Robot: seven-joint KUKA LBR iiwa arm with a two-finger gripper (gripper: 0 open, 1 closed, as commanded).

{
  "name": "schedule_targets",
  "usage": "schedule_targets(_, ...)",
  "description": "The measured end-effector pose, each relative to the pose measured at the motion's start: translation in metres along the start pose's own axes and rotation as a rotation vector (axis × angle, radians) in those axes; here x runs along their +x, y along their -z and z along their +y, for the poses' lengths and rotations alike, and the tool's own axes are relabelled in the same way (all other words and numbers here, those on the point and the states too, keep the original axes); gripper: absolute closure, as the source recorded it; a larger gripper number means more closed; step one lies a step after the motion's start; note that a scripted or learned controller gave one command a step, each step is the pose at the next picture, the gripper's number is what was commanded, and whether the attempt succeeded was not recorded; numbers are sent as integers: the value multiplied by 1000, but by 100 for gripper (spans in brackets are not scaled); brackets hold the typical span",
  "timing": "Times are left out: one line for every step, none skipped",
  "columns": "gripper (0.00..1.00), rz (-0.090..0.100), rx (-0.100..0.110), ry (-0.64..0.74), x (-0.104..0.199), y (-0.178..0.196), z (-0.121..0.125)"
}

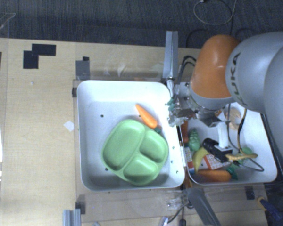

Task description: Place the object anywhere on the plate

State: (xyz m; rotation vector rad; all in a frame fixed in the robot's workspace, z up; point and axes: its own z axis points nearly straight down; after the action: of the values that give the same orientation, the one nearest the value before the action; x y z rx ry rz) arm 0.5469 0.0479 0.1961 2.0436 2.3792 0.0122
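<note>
A green divided plate (134,152) lies in the left bin (92,126), toward its front right. An orange carrot (146,116) lies slantwise just behind the plate, its lower end at the plate's upper right rim. My gripper (176,113) hangs over the wall between the two bins, a short way right of the carrot and apart from it. The orange wrist band and the grey arm cover the space above it.
The right bin (269,171) holds several items in its front left: a green piece (194,140), a yellow banana (199,158), a red-and-white pack (211,162) and an orange piece (214,175). The arm hides most of that bin.
</note>
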Motion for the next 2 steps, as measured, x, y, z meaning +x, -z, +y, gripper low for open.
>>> schedule_targets(0,0,0,-1,0,0,0)
schedule_targets(0,-1,8,-223,-20,-12,-38)
